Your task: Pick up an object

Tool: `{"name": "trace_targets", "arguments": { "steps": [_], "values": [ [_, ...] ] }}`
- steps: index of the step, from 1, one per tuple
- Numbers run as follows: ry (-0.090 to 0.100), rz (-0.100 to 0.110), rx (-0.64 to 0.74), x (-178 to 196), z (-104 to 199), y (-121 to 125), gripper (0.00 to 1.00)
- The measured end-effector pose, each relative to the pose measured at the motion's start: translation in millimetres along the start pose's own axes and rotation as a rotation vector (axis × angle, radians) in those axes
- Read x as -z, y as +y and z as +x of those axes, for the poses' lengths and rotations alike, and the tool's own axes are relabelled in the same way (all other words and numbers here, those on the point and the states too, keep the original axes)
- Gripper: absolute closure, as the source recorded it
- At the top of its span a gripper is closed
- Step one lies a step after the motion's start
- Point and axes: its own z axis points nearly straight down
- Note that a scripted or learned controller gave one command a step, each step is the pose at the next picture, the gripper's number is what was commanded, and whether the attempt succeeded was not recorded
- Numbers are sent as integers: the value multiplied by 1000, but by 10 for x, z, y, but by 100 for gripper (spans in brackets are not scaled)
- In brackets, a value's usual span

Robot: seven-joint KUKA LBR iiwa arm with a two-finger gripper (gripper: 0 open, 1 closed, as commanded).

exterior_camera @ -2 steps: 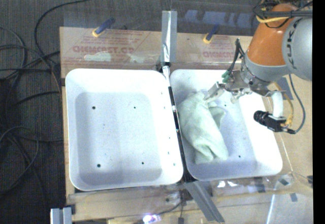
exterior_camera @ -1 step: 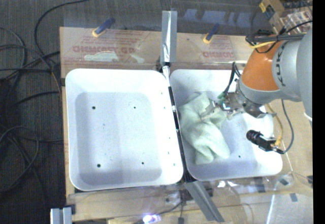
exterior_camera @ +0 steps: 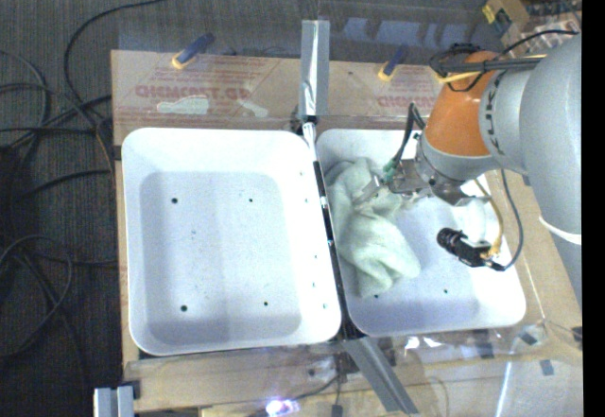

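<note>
A crumpled pale green cloth [exterior_camera: 376, 234] lies in the right white bin [exterior_camera: 454, 306], against its left wall. My gripper [exterior_camera: 383, 186] reaches in from the right and sits low over the cloth's upper part, touching or nearly touching the fabric. The wrist and its orange band [exterior_camera: 461, 122] hide the gripper from above.
The left white bin [exterior_camera: 161, 311] adjoins the right one, with a divider rim [exterior_camera: 326, 217] between them. A small black part on a cable [exterior_camera: 461, 245] hangs over the right bin's floor near the arm. Cardboard backing [exterior_camera: 227, 89] lies behind the bins.
</note>
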Motion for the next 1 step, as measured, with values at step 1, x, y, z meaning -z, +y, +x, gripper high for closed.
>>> {"name": "trace_targets", "arguments": {
  "steps": [1],
  "values": [
    [-1,-5,189,10,-56,-278,0]
  ]
}}
